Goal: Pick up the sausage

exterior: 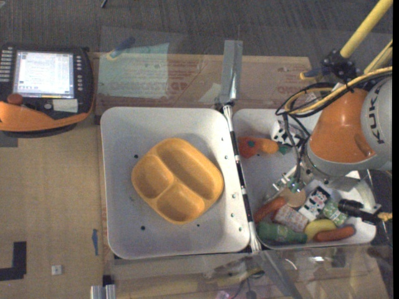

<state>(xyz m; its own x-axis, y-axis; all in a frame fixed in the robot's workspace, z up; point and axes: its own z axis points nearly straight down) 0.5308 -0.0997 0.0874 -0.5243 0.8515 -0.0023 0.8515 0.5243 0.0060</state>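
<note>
Setting: a robotics lab, as we read it. Evidence we list: a robot teach pendant (pixel 45 87) with lit screen and orange casing lying on the bench (pixel 50 217); two shallow white bins (pixel 112 167) set side by side; a grey-and-orange industrial arm (pixel 346 136) trailing loose cables; tape marks on the bench surface; tripod legs standing on grey carpet (pixel 187 5) behind; toy food as test items.
</note>
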